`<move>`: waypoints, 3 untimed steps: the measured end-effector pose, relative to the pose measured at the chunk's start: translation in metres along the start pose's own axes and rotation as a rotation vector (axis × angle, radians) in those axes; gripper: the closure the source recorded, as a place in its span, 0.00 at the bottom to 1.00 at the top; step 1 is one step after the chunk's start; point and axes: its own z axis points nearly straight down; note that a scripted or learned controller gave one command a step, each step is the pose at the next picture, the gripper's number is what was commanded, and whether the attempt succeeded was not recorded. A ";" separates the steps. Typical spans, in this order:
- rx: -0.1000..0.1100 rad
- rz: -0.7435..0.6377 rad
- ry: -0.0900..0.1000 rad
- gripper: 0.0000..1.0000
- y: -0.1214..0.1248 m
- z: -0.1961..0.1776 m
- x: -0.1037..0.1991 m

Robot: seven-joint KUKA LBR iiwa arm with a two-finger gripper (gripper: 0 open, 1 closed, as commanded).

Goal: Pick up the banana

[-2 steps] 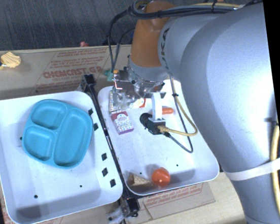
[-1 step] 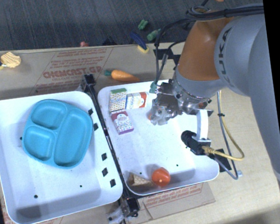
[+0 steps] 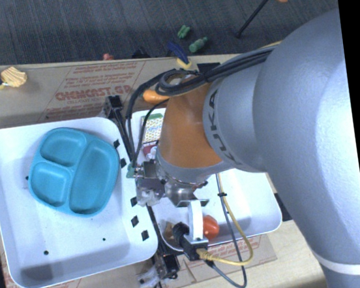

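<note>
1. You are looking at the approach step. The arm (image 3: 283, 126) is reaching in over the right bin (image 3: 261, 208), and its gripper (image 3: 149, 187) is hanging low beside the wall that the two bins share.
2. The wrist is covering the tips of the gripper, so you cannot tell whether it is parted or closed, or whether it is gripping anything.
3. The banana (image 3: 153, 96) is, by my judgement, the yellow-orange end peeking out at the far edge of the right bin, just behind the arm's cables. The rest of it is hidden.
4. The banana seems to be lying well apart from the gripper, so I judge the pick not yet made. The next move is calling for a shift toward the far edge, a line-up across the fruit's narrow width, and then a descent.
5. You are counting:
   - two white bins on the table (image 3: 80, 87);
   - one blue plate (image 3: 72, 171) with three compartments, in the left bin (image 3: 24, 259);
   - one banana;
   - one red-orange round thing (image 3: 210, 227) near the right bin's front;
   - one patterned card (image 3: 154, 131).
</note>
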 end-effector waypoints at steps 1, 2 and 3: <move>-0.002 0.230 0.000 1.00 -0.025 -0.027 0.109; -0.001 0.332 -0.001 1.00 -0.004 -0.036 0.005; 0.001 -0.025 -0.001 1.00 -0.017 0.084 0.071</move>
